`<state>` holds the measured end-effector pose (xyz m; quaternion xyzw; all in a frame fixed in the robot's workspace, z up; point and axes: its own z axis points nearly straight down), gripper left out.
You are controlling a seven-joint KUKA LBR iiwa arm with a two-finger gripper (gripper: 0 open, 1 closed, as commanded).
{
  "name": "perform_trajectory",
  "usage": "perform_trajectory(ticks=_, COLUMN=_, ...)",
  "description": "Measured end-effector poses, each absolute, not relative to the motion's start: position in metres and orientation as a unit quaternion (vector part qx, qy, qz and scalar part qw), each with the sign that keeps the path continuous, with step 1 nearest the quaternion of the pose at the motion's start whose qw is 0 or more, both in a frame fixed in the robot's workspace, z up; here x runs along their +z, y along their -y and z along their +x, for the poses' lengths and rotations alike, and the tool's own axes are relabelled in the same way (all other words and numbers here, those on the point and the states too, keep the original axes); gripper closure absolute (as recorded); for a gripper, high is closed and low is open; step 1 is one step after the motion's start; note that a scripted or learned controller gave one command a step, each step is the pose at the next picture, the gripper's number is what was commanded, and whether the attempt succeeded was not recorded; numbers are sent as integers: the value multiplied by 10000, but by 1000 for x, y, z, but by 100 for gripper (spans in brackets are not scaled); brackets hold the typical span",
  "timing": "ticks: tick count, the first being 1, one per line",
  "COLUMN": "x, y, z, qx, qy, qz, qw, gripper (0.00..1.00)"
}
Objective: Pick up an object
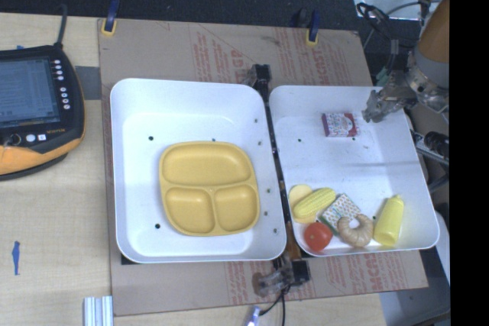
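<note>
Look to the upper right of the frame and you find the gripper (376, 109) hanging over the far right corner of the right bin (382, 156), with the arm (432, 50) reaching in behind it from the right edge. You cannot tell whether its fingers are apart or together; they read as a small grey blur, and nothing shows between them.

Just left of the gripper, near it but apart, a small packet (339, 124) in white and dark red lies flat on the bin floor, in the upper part of that bin.

Along the near edge of the same bin you see a cluster of things: a corn cob (314, 202), a red tomato (318, 237) just below it, a pretzel (356, 230) beside the tomato, a small checked packet (341, 210) tucked between corn and pretzel, and a yellow bottle (388, 220) lying at the right end of the group.

In the left bin (137, 164), at the centre of the frame, a yellow divided plate (209, 187) sits flat with three compartments.

At the left edge of the frame a control tablet (34, 107) rests on the bench (53, 240).
</note>
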<state>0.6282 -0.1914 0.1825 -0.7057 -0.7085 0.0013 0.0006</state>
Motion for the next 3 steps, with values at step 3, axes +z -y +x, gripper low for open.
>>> perform_trajectory(ticks=3, x=228, y=116, z=631, qx=6, qy=7087, qz=-7055, qw=0, gripper=100)
